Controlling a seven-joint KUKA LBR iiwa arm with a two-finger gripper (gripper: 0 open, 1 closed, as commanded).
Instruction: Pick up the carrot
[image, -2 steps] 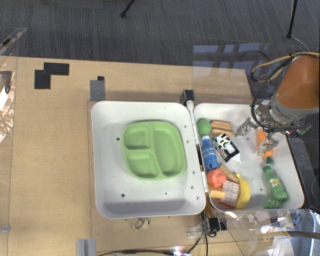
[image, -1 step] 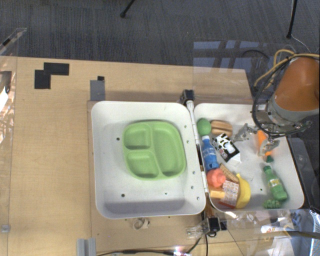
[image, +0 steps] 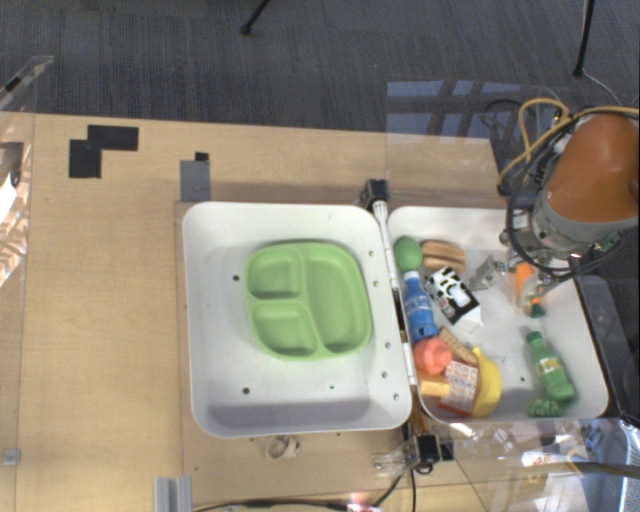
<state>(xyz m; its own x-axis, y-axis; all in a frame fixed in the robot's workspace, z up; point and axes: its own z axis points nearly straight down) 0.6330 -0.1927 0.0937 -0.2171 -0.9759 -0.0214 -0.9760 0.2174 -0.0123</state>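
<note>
the arm (image: 590, 175) hangs over the right bin (image: 590, 345), the left bin (image: 215, 300) holding a green plate (image: 305, 298). the gripper (image: 525, 262) sits just above the carrot (image: 526, 283); i cannot tell its state. judging by this, nothing is lifted yet.

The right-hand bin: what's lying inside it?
In the right bin: a green bottle, banana, blue bottle, hot dog and an orange carrot, all jumbled. The arm covers the bin's far corner.
</note>
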